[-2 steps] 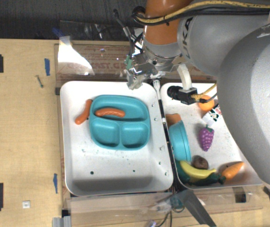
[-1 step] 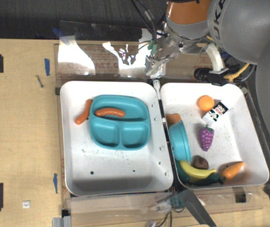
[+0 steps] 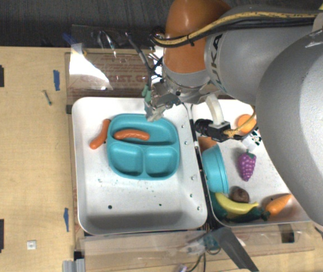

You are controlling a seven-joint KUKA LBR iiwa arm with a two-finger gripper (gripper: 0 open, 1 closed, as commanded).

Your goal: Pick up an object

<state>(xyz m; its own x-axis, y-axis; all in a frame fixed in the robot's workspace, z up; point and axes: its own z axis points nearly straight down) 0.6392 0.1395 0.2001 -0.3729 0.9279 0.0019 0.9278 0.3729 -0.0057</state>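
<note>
My gripper (image 3: 152, 113) hangs over the back rim of a teal divided plate (image 3: 144, 152) in the left bin (image 3: 93, 191). An orange sausage (image 3: 131, 134) lies in the plate's rear compartment, just left of and below the fingertips. A second orange sausage (image 3: 100, 134) lies on the bin floor left of the plate. I see nothing between the fingers.
The right bin (image 3: 275, 169) holds a teal bowl on edge (image 3: 215, 171), purple grapes (image 3: 247, 165), a banana (image 3: 235, 205), a brown round item (image 3: 240, 194), a carrot (image 3: 279, 203) and an orange piece (image 3: 244, 122). The arm covers the upper right.
</note>
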